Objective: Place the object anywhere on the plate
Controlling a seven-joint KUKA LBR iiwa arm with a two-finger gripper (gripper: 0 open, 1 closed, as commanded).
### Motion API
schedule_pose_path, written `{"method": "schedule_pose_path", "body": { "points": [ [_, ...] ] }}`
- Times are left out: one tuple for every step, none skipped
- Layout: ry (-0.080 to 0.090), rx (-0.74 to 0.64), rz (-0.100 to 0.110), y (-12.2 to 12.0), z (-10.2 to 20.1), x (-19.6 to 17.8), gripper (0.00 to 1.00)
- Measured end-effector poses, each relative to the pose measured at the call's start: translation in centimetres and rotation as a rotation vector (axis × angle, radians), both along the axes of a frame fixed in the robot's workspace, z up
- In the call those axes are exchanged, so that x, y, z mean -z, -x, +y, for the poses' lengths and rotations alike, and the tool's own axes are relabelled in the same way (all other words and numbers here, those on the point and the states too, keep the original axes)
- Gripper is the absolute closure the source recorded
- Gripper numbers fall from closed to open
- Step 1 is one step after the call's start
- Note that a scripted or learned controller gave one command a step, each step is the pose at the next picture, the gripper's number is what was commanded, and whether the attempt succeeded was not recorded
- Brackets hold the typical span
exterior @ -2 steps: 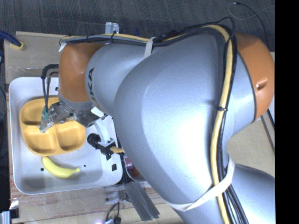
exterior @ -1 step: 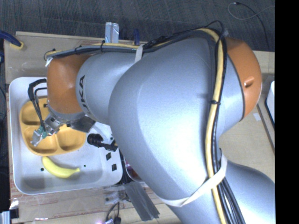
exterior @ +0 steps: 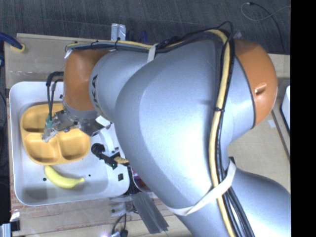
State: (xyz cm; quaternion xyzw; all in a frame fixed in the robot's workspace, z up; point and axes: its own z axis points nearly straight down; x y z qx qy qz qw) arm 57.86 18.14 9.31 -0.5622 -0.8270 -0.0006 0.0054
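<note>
A yellow plate [exterior: 34, 120] with several compartments lies in the left part of the left white bin [exterior: 19, 181]. A yellow banana [exterior: 63, 179] lies on the bin floor just in front of the plate, apart from its rim. My gripper [exterior: 48, 131] hangs over the middle of the plate, where the dividers meet, reaching down from the orange-banded wrist [exterior: 81, 83]. Its tip is small and partly blurred against the plate, and nothing can be made out in it.
The grey arm [exterior: 197, 122] covers most of the bench, along with the right side of the left bin. A black fitting with a cable [exterior: 101, 153] sits beside the plate's right rim. A small red thing [exterior: 139, 184] peeks out under the arm.
</note>
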Motion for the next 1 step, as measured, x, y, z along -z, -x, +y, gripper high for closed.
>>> {"method": "schedule_pose_path", "body": {
  "points": [
    [0.006,-0.345,-0.007,0.39,2.74,-2.76,0.0]
  ]
}}
